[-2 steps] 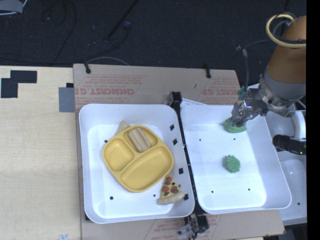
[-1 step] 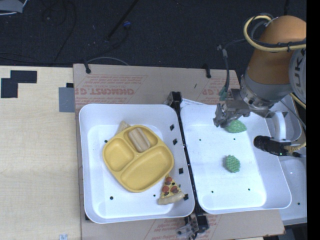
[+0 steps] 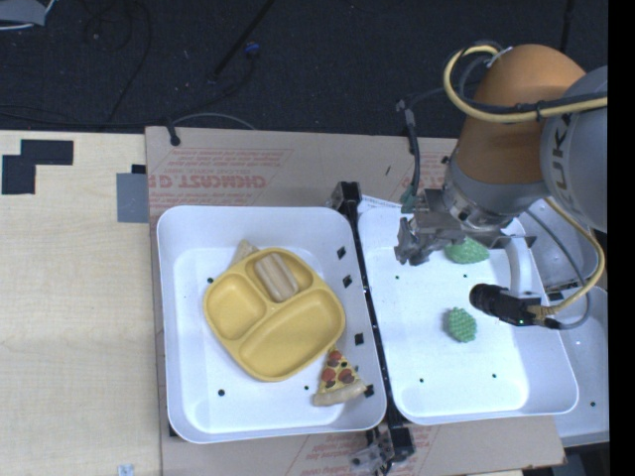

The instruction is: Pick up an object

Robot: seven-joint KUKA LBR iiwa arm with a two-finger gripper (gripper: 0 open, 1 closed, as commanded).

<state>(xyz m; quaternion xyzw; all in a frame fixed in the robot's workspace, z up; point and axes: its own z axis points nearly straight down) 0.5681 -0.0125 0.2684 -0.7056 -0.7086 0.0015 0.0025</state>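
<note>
- Over the far left part of the right bin (image 3: 556, 390) you see the end effector (image 3: 415, 246), dark grey, hanging from the arm (image 3: 516, 127) that comes in from the right with its orange band above the wrist.
- You cannot tell whether it is apart or together; nothing visible sits in it.
- Just beside the end effector, toward the bin's right side, a pale green object (image 3: 466, 253) lies near the far edge, partly hidden under the wrist.
- Nearer the middle of the same bin you find a darker green knobbly ball (image 3: 459, 324), apart from the end effector and alone on the white floor.
- A black tube-like part (image 3: 501, 303) with cables reaches in from the right edge of the bin, its tip close to the ball.
- In the left bin (image 3: 189, 405) a yellow divided plate (image 3: 273, 313) lies in the middle, tilted corner-wise.
- A tan hot dog bun (image 3: 277, 277) rests in the plate's far compartment.
- A pizza slice (image 3: 337, 380) lies near the left bin's near right corner, just off the plate's edge.
- Both bins sit on cardboard (image 3: 248, 167) on the bench (image 3: 69, 315).
</note>
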